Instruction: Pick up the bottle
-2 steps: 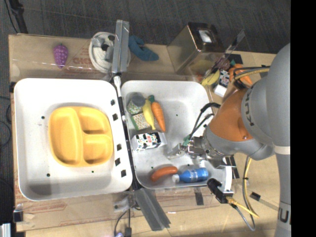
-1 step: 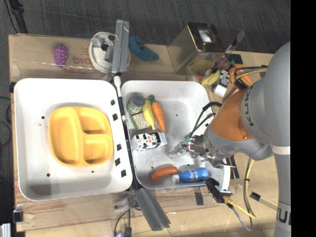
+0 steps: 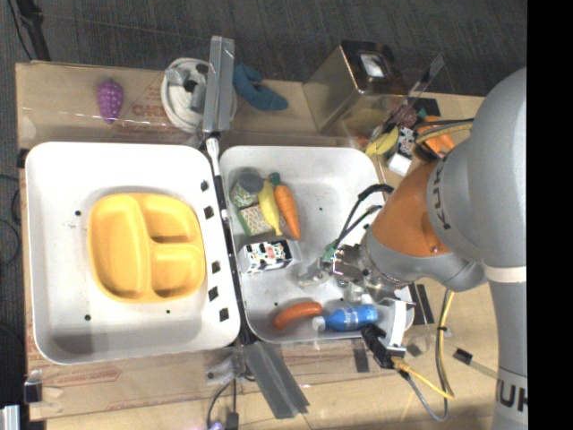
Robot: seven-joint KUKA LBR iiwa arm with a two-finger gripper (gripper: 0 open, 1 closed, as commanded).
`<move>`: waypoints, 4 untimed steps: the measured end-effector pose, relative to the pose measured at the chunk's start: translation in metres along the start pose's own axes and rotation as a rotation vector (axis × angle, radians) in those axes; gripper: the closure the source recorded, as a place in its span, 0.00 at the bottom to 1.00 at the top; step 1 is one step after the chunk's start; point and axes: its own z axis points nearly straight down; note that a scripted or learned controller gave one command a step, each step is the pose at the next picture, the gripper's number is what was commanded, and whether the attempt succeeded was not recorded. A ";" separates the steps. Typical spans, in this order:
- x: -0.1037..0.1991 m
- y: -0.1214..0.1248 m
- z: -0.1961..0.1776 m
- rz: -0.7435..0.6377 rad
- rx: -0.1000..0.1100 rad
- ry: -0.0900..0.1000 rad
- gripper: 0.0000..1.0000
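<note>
A blue bottle with a white cap lies on its side along the front wall of the right bin, cap pointing left. My gripper hangs just behind the bottle and slightly above it, below the orange wrist band. The grey arm covers the bin's right side. I see nothing lifted off the bin floor.
A red sausage lies just left of the bottle. Further back are a cow-patterned box, a carrot and a corn cob. The left bin holds a yellow divided tray. Clutter lines the bench behind the bins.
</note>
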 end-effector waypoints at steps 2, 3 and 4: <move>-0.019 0.006 -0.101 0.199 -0.002 0.000 1.00; -0.018 0.006 -0.125 -0.020 -0.004 -0.002 1.00; -0.019 0.011 -0.127 -0.092 -0.003 -0.002 1.00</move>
